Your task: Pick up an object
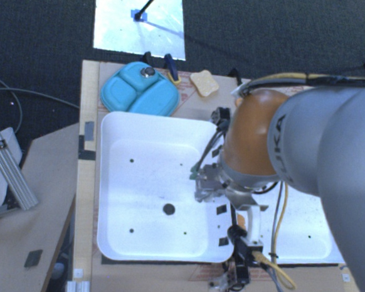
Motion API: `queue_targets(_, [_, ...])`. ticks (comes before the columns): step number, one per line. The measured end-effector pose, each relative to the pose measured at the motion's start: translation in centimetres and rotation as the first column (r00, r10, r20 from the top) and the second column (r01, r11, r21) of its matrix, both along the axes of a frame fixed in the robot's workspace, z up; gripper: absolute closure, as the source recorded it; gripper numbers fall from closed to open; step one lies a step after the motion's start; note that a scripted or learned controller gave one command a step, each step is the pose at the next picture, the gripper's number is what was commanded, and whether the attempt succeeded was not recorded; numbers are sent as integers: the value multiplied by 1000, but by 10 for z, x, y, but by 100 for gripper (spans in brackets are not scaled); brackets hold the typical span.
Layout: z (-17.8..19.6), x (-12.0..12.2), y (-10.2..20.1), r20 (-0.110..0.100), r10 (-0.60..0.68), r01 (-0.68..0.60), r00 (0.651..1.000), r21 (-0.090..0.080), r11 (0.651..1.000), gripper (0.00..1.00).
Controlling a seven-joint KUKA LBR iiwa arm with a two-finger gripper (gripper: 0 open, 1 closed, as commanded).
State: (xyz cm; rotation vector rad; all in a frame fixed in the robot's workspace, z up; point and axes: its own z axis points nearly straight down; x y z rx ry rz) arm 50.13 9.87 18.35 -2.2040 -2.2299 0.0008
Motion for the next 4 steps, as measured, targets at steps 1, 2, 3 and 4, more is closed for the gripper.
queue_targets(1, [95, 74, 12, 21, -5, 5, 1000, -2, 1000, 100])
queue_targets(2, [61, 35, -42, 1, -16, 16, 1000, -6, 1000, 100])
queue_targets(3, [176, 28, -82, 20, -14, 14, 1000, -4, 1000, 100])
queue_targets(4, [205, 40, 2, 11, 0, 0, 1000, -1, 1000, 100])
